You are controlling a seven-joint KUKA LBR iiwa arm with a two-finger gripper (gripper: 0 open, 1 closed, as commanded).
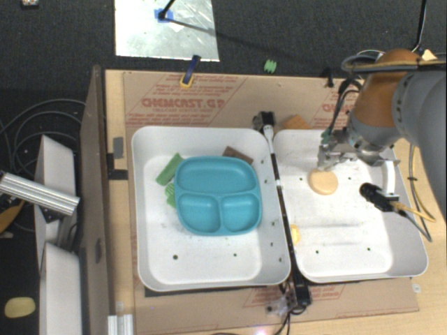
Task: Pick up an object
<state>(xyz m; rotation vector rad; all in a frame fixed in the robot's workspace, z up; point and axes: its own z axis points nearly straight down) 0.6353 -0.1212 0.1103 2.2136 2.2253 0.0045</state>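
My gripper [325, 163] hangs over the far part of the right bin [349, 257], its tips just above and touching the far edge of a tan round object [324, 183] that lies on the bin floor. Nothing shows between the fingertips. In the left bin [202, 267] lies a blue divided tray [215, 195], with a green piece [167, 169] at its left edge and a brown block [238, 154] behind it. A small yellow bit [295, 235] sits by the divider between the bins.
An orange block [294, 123] lies on the cardboard behind the right bin. A black clamp [265, 121] stands at the far end of the divider. The arm's grey body and orange band fill the far right.
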